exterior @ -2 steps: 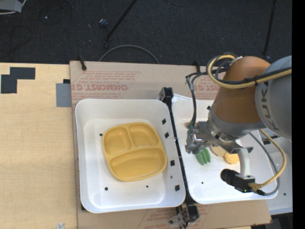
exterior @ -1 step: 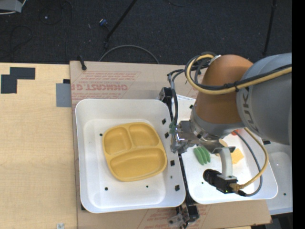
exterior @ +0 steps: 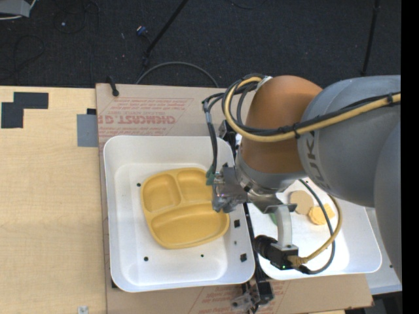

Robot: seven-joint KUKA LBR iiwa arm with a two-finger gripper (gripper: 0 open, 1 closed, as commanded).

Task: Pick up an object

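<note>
Arm (exterior: 308, 142) over the seam between two bins, gripper (exterior: 221, 198) at the tray's edge.

The grey arm, nearest the camera, fills the view from 3 o'clock, its orange band above the wrist. The gripper sits at the 3 o'clock rim of the yellow tray (exterior: 180, 208), which lies in the left bin (exterior: 124, 241); whether it is wide or narrow I cannot tell. In the right bin (exterior: 357, 257), two small tan and yellow pieces (exterior: 313, 208) lie just beside the arm, at 3 o'clock from the gripper.
</note>
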